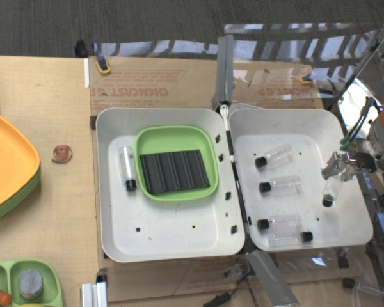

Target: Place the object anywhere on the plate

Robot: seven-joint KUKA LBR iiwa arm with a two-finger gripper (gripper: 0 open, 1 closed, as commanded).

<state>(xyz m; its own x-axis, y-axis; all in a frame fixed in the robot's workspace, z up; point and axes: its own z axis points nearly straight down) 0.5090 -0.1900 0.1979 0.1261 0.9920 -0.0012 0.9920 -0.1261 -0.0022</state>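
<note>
The gripper (338, 169) sits over the right edge of the right bin (310, 123), and there's a clear vial (329, 190) with a black cap hanging straight down between its fingers, so it's clamped on that one. The cap end points down, just above the bin floor.

More vials lie loose in the right bin: 1 up top (273, 156), 1 in the middle (280, 185), and what looks like 2 near the front (285, 229), though the clear plastic makes those hard to separate.

The left bin (112, 203) holds the green plate (176, 139) with a dark ribbed slab (175, 171) on it. Another vial (127, 167) lies just left of the plate, on the bin floor.

Only readable writing: the cardboard (153, 88) behind the bins has red print, upside down, that looks like "CHEMCAST". The rest is too small to make out.

An orange tray (9, 162) and a small reddish knob (62, 153) sit on the bench to the left.
</note>
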